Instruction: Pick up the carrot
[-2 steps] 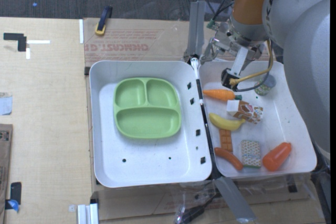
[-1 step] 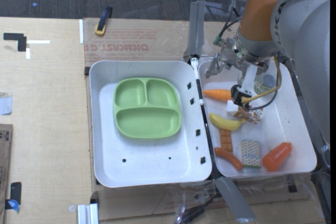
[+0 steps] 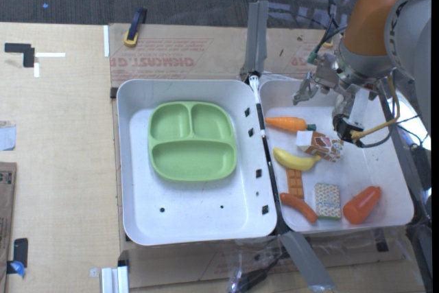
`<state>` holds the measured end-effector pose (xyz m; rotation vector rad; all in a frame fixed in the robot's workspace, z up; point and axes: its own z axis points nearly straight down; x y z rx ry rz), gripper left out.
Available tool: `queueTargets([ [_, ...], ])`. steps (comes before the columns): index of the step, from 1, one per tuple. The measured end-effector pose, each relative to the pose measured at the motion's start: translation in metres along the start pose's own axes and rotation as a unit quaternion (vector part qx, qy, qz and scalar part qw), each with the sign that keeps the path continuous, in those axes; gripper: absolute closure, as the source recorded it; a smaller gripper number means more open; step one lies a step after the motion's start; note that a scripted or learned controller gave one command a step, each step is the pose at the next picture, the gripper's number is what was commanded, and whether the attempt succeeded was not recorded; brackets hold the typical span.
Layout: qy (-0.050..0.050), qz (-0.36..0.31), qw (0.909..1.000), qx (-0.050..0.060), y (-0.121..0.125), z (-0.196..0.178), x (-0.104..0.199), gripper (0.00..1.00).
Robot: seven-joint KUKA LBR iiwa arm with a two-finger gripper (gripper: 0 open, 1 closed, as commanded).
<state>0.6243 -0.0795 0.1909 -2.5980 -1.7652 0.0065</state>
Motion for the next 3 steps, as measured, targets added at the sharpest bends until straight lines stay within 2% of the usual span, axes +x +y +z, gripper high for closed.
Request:
queueTargets([
  [1, 0.004, -0.084, 0.9964, -0.008, 0.005, 0.091, -0.011, 0.00],
  [2, 0.004, -0.081, 0.9966, -0.016, 0.010, 0.074, -0.013, 1.00],
  [3, 0.000, 0.083, 0.9966, 0.000, -0.053, 0.000, 0.040, 1.00],
])
